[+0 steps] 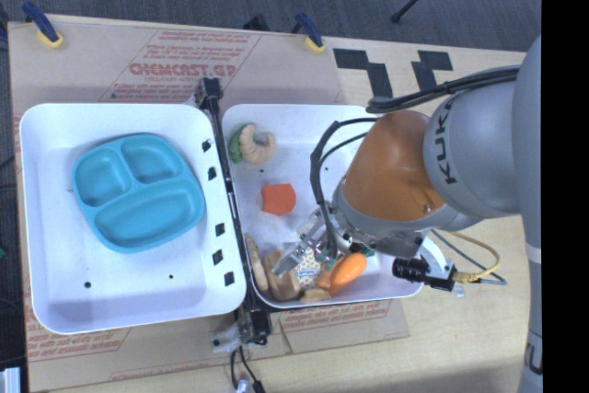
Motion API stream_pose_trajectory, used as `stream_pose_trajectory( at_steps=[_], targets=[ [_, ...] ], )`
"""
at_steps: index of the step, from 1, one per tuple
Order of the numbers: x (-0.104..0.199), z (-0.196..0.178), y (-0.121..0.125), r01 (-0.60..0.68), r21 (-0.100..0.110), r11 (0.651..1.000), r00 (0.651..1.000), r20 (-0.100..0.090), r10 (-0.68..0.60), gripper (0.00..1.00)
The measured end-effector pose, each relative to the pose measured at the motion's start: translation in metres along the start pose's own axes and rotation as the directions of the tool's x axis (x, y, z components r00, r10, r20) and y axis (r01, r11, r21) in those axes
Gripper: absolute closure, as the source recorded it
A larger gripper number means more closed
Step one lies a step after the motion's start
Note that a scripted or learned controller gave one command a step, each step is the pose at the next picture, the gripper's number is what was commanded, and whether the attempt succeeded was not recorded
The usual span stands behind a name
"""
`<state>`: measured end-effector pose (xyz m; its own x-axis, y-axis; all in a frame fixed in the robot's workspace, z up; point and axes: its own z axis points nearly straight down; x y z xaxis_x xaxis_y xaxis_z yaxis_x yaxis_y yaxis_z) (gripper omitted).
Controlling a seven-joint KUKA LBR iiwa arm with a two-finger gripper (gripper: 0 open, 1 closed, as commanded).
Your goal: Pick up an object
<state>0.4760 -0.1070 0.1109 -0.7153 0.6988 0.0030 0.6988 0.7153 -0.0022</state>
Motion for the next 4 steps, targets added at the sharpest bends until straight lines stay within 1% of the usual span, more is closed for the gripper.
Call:
stream_pose_trajectory(
  at_steps=[1, 2, 3, 4],
  targets=[
    [-0.004, 0.015, 0.002, 0.233, -0.003, 0.973, 0.973, 0.012, -0.233, 0.00],
    [-0.011, 0.015, 0.020, 0.381, 0.002, 0.924, 0.924, 0.009, -0.381, 0.00],
    [-0.015, 0.015, 0.033, 0.612, 0.001, 0.791, 0.791, 0.010, -0.612, 0.00],
    [0.006, 0.015, 0.014, 0.582, 0.000, 0.813, 0.813, 0.017, -0.582, 0.00]
  ],
)
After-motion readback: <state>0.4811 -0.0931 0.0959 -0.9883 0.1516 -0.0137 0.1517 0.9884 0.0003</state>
